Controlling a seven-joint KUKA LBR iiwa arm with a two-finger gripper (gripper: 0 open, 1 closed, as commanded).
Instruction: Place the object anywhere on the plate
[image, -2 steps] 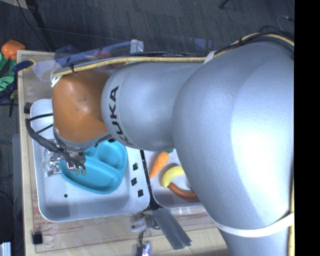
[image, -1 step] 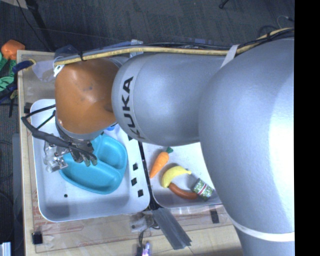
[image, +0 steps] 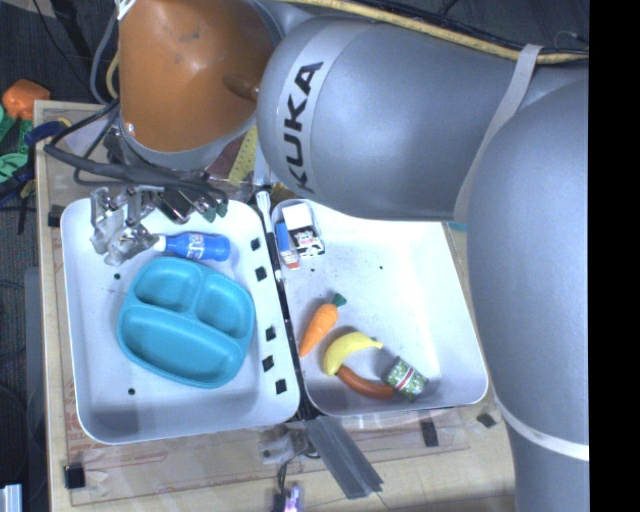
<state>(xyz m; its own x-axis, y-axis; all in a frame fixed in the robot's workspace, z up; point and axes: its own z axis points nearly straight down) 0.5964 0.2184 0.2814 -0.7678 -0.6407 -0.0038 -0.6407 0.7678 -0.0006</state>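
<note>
A blue divided plate (image: 187, 322) lies in the left bin (image: 100, 400). Just beyond the plate's far rim, a blue bottle (image: 197, 246) with a white cap lies on its side, its cap end pointing left. My gripper (image: 118, 228) is low over the far left corner of that bin, right beside the cap. I cannot make out whether it touches the bottle. The orange wrist band and grey arm hang above it and hide the bin's far edge.
The right bin (image: 455, 300) holds a carrot (image: 319, 324), a banana (image: 349, 349), a brown sausage (image: 362, 383), a small green can (image: 406, 377) and a blue-and-white box (image: 297, 235) at its far left. The big arm links cover the upper right.
</note>
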